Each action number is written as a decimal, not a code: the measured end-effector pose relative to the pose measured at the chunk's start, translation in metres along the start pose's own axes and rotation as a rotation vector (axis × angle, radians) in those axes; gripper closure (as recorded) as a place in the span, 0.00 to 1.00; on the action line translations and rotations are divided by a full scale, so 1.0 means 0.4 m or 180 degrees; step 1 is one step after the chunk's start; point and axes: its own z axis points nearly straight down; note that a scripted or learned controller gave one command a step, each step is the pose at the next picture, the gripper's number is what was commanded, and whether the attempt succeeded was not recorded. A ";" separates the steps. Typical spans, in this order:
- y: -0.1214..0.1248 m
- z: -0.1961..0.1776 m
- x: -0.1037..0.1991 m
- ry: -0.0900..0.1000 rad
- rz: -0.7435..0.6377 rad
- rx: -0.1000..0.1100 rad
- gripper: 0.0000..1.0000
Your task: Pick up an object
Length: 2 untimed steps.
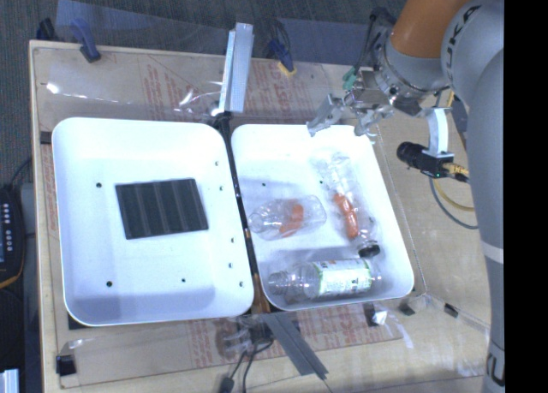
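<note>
Bottle [324,281] lying along the right bin's [390,211] near edge | gripper [347,119], fingers apart and empty, hovering over far edge | advice: descending squarely across the bottle's middle.

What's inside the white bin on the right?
The right bin holds a clear bottle with a label, a clear cup with something orange inside, and a clear bag holding orange pieces. Anything underneath them is hidden.
</note>
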 end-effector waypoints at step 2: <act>-0.186 0.453 0.144 -0.0030 -0.0614 -0.0011 0.00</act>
